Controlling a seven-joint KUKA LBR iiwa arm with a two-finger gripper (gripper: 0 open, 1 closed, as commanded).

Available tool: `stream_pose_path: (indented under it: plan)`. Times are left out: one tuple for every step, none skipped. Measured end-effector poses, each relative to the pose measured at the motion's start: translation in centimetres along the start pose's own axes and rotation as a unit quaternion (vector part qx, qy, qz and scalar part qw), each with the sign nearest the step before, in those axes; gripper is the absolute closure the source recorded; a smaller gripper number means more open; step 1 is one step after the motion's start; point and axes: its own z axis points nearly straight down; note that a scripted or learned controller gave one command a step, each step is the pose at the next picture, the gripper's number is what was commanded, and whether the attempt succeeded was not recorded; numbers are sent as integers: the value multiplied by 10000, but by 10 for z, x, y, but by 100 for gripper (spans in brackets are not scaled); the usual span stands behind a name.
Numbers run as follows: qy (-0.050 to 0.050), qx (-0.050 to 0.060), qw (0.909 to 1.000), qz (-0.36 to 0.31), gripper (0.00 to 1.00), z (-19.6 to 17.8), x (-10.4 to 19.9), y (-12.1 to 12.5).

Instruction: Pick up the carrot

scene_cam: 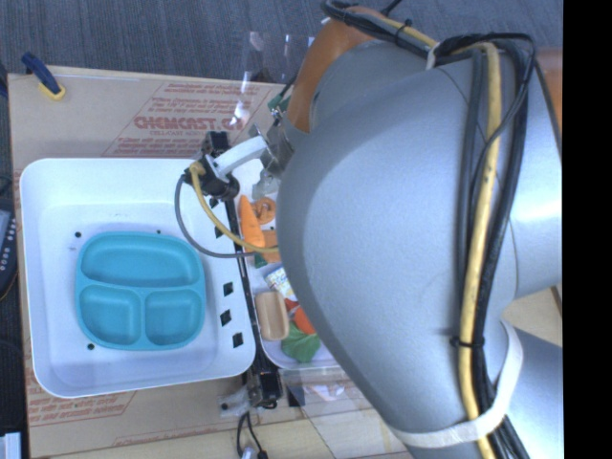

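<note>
A brown board (124, 127) bears my white bins (43, 256); one holds a blue tray (142, 290). My arm (402, 237) hides the carrot (251, 223) partly.

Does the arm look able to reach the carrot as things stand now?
Probably yes: the arm already hangs over the right bin, and the carrot lies at that bin's near edge with nothing on top. The arm's bulk hides much around it.
</note>
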Motion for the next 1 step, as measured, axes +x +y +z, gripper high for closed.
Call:
stream_pose_path:
  plan:
    - [-17,-9,9993,-385,0,115,23,-97]
